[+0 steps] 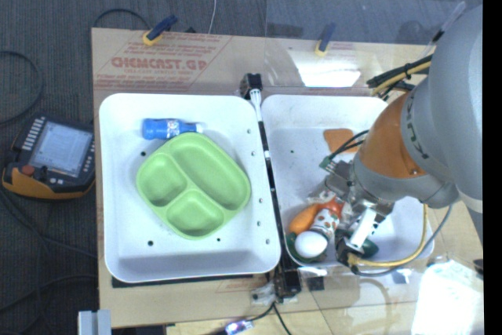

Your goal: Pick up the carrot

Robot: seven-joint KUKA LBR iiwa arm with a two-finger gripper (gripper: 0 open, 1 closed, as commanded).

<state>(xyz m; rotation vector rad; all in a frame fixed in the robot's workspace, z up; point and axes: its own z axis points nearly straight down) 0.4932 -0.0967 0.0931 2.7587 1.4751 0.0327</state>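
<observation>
Orange carrot, lime-green divided plate, blue bottle.

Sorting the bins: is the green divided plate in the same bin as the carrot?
No; the green plate lies in the left bin, the carrot in the right bin.

The flat brown cardboard sheet lying under the two bins carries red printed block lettering near its upper left corner, which reads roughly "CHEMCAST GP"; the letters are blurred, so the exact spelling is uncertain. The small blue bottle in the left white bin has a pale label, but its print is too small to read.
</observation>
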